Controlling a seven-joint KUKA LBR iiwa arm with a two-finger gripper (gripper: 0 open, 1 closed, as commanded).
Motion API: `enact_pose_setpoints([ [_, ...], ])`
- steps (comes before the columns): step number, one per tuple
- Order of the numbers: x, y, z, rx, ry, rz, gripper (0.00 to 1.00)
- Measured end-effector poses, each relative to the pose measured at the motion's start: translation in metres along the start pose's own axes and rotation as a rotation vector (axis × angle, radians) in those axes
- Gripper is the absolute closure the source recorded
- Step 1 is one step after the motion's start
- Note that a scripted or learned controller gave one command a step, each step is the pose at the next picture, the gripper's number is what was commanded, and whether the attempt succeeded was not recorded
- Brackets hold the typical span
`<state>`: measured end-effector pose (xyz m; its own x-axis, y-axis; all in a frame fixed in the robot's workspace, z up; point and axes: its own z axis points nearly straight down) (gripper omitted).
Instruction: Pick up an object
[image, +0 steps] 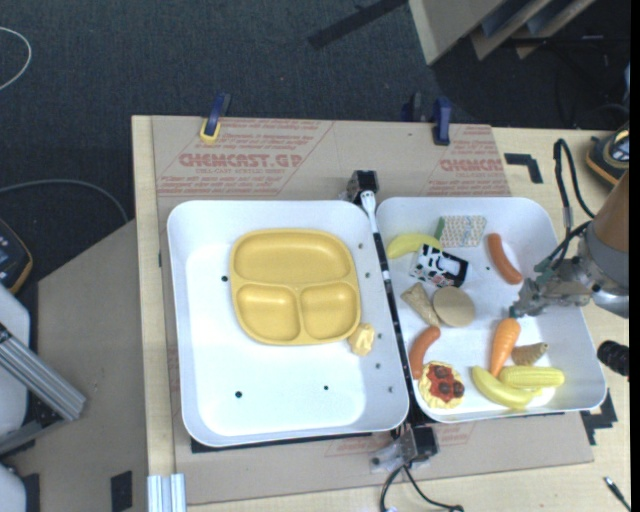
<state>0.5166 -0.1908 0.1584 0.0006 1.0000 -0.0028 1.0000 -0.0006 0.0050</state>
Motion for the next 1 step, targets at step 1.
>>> enact_pose_setpoints([
  [1,0.0004,0.0087,-0.062,-0.004,-0.001,-0.003,1.0],
])
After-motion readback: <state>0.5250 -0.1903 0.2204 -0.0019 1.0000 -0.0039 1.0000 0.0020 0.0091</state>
